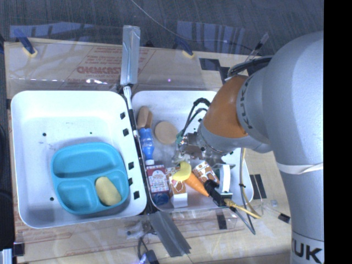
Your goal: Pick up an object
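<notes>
The pile of small objects (176, 180) lay in the right bin (165, 100), along its near side: a blue bottle (146, 143), a red packet (157, 179), a yellow piece (182, 172) and an orange carrot (198, 185). The gripper (187, 150) hung just above the yellow piece. Whether its fingers were apart or closed could not be told. A blue tray (82, 161) lay in the left bin (33, 103).

I count two white bins (25, 147), one blue divided tray (82, 175), one yellow potato-like lump (108, 191), and one blue bottle (146, 143).
</notes>
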Controlling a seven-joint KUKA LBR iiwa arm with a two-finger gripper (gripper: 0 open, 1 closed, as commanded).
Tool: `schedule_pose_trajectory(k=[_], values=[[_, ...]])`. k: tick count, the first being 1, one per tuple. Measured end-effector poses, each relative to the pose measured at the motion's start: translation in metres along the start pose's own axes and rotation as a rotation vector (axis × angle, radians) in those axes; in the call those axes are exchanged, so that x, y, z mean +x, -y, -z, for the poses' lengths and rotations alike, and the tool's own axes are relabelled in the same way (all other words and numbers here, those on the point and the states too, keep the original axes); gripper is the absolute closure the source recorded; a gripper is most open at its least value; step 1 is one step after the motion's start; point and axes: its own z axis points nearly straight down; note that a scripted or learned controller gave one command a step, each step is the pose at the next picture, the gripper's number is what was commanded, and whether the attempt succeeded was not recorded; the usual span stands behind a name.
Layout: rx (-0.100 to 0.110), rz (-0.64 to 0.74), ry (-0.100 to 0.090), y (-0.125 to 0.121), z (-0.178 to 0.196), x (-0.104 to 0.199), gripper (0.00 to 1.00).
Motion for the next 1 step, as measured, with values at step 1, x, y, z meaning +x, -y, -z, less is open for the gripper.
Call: schedule_pose_trajectory(k=[1], values=[[-0.006, 0.113, -0.001, -0.0601, 0.0921, 0.0427, 1.00]])
